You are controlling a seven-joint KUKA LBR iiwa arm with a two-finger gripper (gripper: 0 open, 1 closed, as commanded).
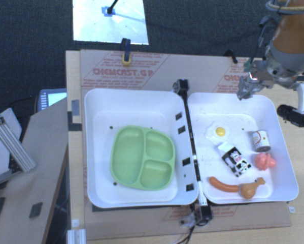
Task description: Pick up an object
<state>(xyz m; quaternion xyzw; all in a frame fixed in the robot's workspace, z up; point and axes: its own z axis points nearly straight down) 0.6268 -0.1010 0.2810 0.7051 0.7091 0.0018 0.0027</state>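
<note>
Honestly, I cannot tell how the gripper [244, 91] is set, poised above the right bin's [278, 117] far rim. Nearest that rim, the fried egg [216, 132] looks flat and slippery; the small can [260, 141] seems stiffer, graspable across its sides.

green tray [141, 158], pink toy [265, 160], white bins [136, 99]

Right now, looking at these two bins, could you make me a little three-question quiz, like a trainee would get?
1. True or false: the green divided plate lies in the left bin.
2. Which toy lies nearest the gripper? A) fried egg B) sausage C) drumstick
3. Fill in: the small can lies just above the ____ toy.

Key: 1 true; 2 A; 3 pink.
</note>
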